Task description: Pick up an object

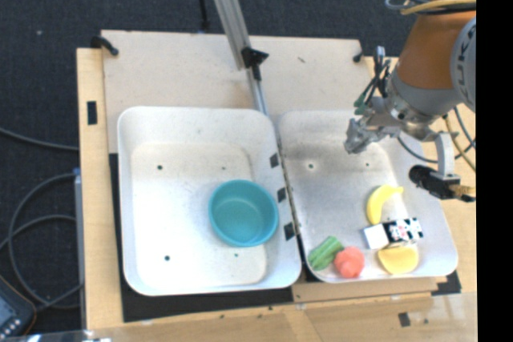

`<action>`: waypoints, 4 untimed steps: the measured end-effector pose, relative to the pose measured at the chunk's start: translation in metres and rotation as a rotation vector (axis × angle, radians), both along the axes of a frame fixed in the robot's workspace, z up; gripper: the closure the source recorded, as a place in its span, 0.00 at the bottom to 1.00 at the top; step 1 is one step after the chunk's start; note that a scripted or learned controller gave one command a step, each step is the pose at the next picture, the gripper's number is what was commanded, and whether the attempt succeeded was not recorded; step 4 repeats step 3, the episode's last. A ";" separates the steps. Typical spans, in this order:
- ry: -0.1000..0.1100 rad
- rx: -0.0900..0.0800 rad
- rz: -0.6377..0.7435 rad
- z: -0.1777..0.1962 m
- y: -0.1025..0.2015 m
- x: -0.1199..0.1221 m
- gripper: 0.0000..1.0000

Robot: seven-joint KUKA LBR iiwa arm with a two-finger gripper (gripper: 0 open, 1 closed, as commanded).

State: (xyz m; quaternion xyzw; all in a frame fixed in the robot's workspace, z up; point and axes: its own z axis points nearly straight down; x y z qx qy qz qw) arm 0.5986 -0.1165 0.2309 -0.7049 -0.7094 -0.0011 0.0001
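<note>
I see the gripper [357, 138] over the upper part of the right bin [321, 172]; jaws' state: can't tell. Banana [381, 202] lies near, below-right of jaws, not touching; teal bowl [243, 212] in left bin [160, 148].

Toys [377, 240] clustered in right bin's [321, 132] near corner

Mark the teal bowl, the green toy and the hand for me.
teal bowl [243, 214]: camera view, inner floor of the bowl.
green toy [324, 252]: camera view, middle of its body.
hand [356, 140]: camera view, its tip above the right bin.
</note>
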 end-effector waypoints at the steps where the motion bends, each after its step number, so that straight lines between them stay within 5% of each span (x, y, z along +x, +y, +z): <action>1: -0.002 0.000 0.002 0.011 0.057 -0.019 1.00; 3: 0.001 -0.001 0.000 0.014 0.153 -0.044 1.00; 4: 0.001 -0.001 0.000 0.014 0.153 -0.044 1.00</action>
